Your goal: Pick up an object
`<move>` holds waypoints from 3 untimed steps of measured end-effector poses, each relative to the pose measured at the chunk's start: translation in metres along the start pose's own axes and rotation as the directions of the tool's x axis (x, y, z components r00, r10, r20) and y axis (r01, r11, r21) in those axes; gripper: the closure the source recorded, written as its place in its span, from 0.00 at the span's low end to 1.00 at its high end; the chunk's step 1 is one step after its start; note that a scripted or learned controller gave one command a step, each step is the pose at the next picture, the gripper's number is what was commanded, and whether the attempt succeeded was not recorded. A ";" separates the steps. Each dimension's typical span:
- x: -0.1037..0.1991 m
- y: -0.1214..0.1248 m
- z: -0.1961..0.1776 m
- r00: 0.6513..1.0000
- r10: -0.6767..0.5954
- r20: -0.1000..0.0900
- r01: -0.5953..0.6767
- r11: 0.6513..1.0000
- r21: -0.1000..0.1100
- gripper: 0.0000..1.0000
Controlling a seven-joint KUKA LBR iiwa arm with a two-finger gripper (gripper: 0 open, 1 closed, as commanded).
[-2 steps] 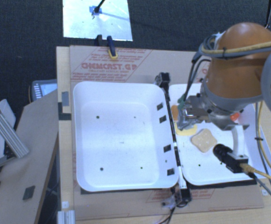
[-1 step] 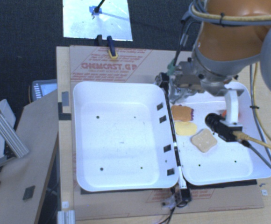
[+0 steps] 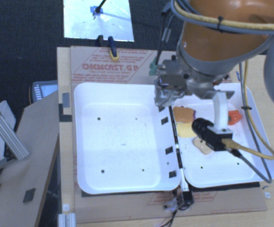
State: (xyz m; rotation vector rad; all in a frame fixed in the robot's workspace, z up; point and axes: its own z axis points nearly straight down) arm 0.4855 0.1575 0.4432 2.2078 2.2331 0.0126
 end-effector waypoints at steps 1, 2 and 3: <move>0.009 0.002 -0.082 1.000 0.005 0.000 -0.005 1.000 -0.004 1.00; 0.051 0.100 -0.037 1.000 0.006 0.005 -0.006 1.000 0.003 1.00; 0.077 0.110 -0.074 1.000 0.004 0.002 -0.004 1.000 0.000 1.00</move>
